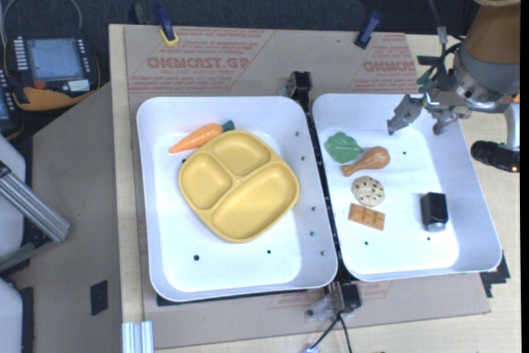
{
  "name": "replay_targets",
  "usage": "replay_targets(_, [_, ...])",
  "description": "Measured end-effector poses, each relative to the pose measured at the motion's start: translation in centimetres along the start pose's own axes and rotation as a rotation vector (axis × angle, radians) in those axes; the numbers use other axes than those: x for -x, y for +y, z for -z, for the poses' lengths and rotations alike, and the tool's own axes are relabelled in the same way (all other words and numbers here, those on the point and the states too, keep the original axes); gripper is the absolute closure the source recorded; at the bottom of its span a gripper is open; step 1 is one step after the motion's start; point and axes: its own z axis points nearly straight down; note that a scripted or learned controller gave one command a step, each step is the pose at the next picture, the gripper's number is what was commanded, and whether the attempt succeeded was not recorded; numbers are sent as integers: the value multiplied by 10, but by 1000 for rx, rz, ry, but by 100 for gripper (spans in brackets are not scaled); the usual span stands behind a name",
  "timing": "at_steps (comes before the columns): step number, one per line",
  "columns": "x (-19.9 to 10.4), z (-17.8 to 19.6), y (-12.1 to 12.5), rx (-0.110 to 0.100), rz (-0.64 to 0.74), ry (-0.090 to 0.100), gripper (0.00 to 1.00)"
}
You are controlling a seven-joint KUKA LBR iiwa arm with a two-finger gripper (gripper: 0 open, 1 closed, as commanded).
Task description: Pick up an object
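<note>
Beside the right bin: everything below is placed against it.
Right bin [463, 248]: white, right of the left bin [165, 260].
Yellow plate [238, 184]: in the left bin; carrot [195, 137] at its upper-left edge.
Gripper [423, 116]: above the right bin's upper part, fingers spread, pinching nothing.
Black block [434, 210]: right side.
Drumstick [366, 160], green leaf [342, 147]: upper left.
Cookie [368, 191], cracker [366, 217]: left-centre.

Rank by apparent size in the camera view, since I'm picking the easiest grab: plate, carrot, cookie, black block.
1. plate
2. carrot
3. cookie and black block look about alike, so I won't rank them.
</note>
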Motion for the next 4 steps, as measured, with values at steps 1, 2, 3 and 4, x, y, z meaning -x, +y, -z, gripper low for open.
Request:
replay_targets(1, [0,9,3,15,3,-2,0])
replay_targets(2, [8,-46,-2,8,2,-1,0])
replay_targets(3, [16,-91,-5,11,2,-1,0])
replay_targets(4, [14,-119,0,19,4,3,0])
